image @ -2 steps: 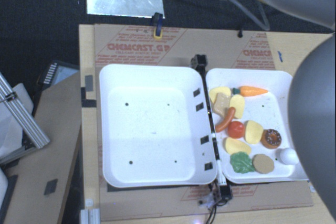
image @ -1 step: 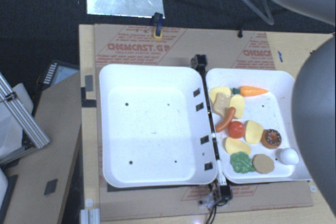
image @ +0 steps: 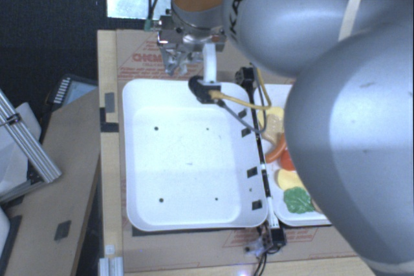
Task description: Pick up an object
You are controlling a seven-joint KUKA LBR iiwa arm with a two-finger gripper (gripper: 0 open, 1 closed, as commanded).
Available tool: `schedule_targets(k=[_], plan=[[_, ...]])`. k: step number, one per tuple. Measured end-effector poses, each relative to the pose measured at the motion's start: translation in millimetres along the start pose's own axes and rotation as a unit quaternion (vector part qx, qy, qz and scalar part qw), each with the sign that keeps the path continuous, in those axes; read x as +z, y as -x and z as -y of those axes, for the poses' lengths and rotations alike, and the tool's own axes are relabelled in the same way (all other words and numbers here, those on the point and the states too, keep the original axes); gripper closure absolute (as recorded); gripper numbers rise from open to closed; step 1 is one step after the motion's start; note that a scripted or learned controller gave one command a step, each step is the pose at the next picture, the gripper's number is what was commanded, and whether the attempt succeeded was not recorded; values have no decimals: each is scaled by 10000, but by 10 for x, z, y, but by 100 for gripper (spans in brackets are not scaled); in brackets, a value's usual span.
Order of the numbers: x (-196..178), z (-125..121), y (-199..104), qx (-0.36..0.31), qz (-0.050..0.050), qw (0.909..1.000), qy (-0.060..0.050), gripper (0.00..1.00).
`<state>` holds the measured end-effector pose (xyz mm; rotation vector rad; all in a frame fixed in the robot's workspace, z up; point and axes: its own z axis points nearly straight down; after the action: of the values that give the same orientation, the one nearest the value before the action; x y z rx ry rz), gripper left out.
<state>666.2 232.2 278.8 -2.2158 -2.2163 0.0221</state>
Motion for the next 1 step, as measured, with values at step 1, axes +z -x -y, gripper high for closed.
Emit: schedule_targets(k=[1], plan=[[-814,-19,-19,-19,-41,9999,121,100]])
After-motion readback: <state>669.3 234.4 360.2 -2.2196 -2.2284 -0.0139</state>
